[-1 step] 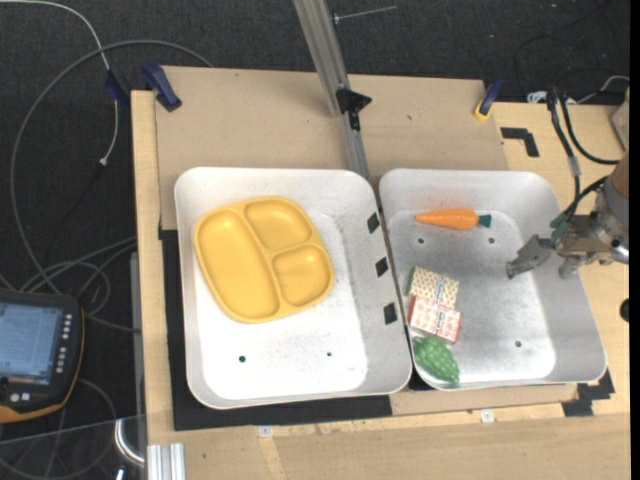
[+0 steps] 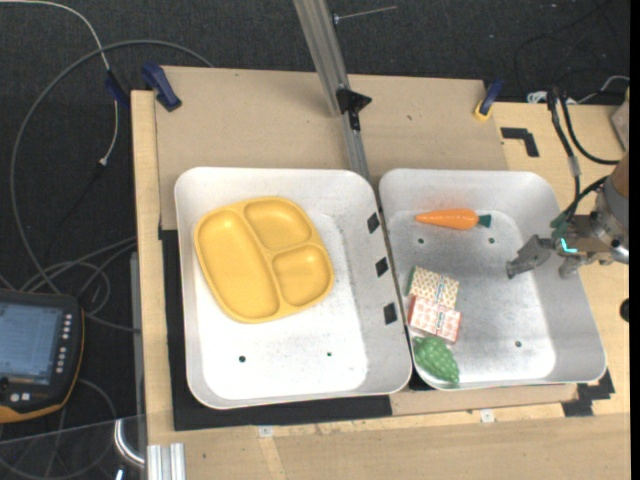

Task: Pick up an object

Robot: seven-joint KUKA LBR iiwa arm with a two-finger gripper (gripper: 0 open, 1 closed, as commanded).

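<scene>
Blue clamps [image 2: 161, 87] on bench corner; tablet [image 2: 35, 351] on floor at left; cables [image 2: 60, 218] nearby.

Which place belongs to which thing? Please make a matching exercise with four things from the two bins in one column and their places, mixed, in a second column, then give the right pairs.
Things
1. yellow divided plate
2. toy carrot
3. patterned carton
4. green toy vegetable

Places
A. right bin, near its far wall
B. right bin, front left corner
C. left bin
D. right bin, along its left side, between the orange thing and the green thing

Pairs: 1-C, 2-A, 3-D, 4-B
</scene>
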